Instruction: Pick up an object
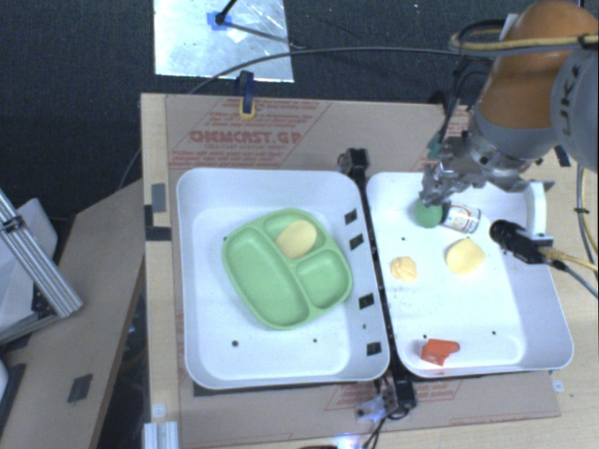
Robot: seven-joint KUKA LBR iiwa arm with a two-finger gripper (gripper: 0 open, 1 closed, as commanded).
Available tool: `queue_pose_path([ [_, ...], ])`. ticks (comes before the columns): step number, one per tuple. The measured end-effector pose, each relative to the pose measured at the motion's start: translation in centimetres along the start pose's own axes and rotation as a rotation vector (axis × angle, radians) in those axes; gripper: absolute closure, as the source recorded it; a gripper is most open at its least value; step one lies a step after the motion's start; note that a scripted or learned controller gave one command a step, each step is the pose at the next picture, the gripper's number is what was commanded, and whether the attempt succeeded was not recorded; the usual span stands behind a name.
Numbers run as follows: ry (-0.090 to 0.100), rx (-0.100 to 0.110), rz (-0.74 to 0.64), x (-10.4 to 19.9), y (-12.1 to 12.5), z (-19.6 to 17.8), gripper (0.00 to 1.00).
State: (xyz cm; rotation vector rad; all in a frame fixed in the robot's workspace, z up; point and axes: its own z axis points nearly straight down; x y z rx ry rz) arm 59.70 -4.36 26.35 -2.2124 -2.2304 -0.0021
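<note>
The task names no single object, so the nearest candidate to the gripper (436, 193) is a small green round object (428, 214) in the right bin (538, 340), lying toward that bin's far left corner. The gripper hangs directly over this green piece, its tip at or just above the piece's top; whether it touches cannot be made out, and whether the hand is spread or closed cannot be told from this angle. Nothing is visibly held.

Just to the right of the green object, touching or nearly so, lies a small white bottle (460, 219) on its side with a red and dark label. Nearer the camera and to the right of the green object sits a pale yellow lump (465, 256), and nearer and slightly left of it a smaller yellow-cream piece (403, 268). Well apart from the green object, near the right bin's front edge, lies an orange-red object (439, 349).

Left of the green object, across the divide between the two bins, the left bin (206, 344) holds a green sectioned tray (271, 293), tilted on the diagonal. In the tray's far compartment rests a yellow rounded item (298, 239).

Above and right of the green object, the grey arm (571, 92) with its orange band (529, 64) reaches in over the right bin's far side. Both bins rest on a brown cardboard sheet (253, 134) printed with red lettering.
</note>
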Motion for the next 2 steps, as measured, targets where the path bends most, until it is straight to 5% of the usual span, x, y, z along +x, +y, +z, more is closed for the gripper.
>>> queue_pose_path([
  [2,0.001,0.000,-0.002,10.9,-0.6,1.2,1.00],
])
